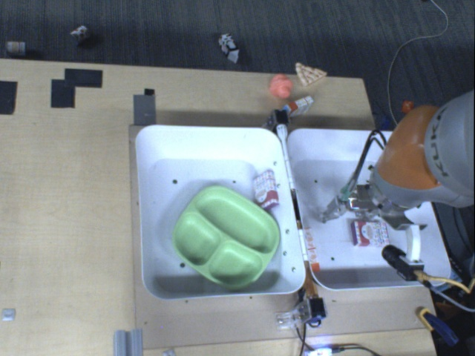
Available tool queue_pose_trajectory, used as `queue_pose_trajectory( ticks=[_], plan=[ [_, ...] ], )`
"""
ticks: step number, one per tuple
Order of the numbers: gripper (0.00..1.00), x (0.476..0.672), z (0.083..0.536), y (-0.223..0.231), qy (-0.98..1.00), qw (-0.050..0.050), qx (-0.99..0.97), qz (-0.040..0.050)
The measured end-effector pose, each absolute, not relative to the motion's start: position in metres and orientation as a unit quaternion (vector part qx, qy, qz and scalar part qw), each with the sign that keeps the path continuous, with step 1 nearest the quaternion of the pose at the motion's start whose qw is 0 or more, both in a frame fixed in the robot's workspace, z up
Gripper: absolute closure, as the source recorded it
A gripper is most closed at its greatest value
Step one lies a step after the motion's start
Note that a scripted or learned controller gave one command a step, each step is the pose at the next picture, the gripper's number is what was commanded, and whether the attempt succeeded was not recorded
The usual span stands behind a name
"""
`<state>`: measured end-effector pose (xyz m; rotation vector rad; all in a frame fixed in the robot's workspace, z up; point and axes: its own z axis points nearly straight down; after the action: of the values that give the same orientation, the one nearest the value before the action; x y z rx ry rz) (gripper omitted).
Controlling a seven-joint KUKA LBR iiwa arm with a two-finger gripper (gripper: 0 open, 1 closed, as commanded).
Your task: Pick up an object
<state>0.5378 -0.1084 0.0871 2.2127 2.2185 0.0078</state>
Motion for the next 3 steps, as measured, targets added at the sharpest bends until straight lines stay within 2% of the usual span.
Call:
queue_pose_trajectory(
  ticks=[1,2,3],
  plan=[
    [0.0,0.583,0.086,-0.158,0.708,0.003,0.706,0.0015],
    [0.0,0.536,0.087,-0.179,0.708,0.003,0.707,0.0014],
    [1.0,0.539,0.098,-0.178,0.708,0.006,0.706,0.0033]
  ],
)
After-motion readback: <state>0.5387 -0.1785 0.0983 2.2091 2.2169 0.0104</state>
